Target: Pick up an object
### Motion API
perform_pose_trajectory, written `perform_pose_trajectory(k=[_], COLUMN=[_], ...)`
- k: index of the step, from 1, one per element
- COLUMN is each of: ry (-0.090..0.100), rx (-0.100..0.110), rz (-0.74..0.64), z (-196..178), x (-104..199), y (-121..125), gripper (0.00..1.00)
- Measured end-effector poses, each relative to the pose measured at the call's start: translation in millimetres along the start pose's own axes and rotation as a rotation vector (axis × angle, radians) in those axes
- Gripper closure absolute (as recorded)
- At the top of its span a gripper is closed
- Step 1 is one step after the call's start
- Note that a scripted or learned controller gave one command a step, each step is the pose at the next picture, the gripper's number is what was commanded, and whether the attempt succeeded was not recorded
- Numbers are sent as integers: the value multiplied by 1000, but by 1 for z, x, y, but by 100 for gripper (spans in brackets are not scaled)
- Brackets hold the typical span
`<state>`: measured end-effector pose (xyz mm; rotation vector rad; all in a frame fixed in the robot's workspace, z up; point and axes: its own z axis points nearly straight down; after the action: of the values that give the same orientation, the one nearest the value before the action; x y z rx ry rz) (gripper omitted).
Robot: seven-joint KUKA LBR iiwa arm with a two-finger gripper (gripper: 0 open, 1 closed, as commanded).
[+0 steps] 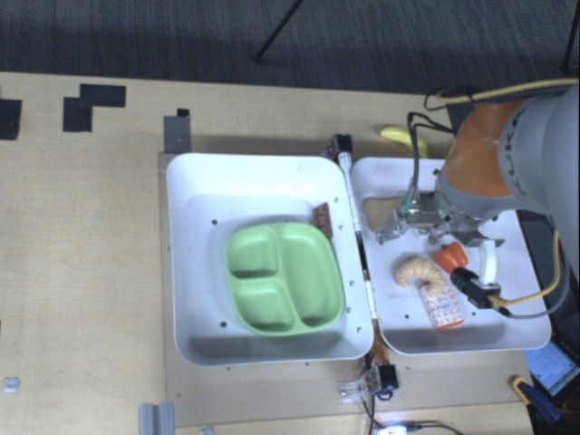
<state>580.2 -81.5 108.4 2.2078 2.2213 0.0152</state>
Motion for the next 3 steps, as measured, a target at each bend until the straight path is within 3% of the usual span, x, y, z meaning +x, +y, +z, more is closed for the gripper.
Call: perform_pose_trajectory(k=[1, 2, 3], ry=[-1, 0, 2], rx=[7, 1, 11], rz=[5, 4, 1], z=[21, 9, -78], x=[-8, -7, 88], y=[-81, -78, -83], gripper=[0, 100, 100])
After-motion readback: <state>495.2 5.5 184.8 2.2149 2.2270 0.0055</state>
